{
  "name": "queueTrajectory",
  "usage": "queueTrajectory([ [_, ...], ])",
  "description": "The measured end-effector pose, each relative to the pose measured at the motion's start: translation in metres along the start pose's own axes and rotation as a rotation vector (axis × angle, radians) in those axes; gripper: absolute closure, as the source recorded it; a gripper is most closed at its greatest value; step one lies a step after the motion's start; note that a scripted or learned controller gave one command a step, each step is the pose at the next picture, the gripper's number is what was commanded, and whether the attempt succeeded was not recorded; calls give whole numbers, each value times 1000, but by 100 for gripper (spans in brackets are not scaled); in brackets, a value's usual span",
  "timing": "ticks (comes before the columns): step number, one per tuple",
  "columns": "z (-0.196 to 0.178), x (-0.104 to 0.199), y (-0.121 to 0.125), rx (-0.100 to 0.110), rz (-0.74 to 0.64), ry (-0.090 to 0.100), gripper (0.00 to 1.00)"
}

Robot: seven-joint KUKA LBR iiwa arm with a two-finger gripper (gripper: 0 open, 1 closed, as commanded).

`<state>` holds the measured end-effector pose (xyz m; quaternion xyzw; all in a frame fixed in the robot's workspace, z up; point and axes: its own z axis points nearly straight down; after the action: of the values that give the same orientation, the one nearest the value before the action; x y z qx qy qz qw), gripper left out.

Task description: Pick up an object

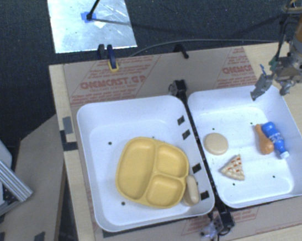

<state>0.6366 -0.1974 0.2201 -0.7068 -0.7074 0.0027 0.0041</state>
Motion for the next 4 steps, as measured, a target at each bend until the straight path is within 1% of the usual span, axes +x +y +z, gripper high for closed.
queueTrajectory([
  [1,-8,0,3,-12,-3,-3,0],
  [2,50,-6,9,-10,-2,-3,0],
  [3,110,-4,5,-9,-1,-2,0],
  [4,136,-3,5,-10,-4,-2,0],
])
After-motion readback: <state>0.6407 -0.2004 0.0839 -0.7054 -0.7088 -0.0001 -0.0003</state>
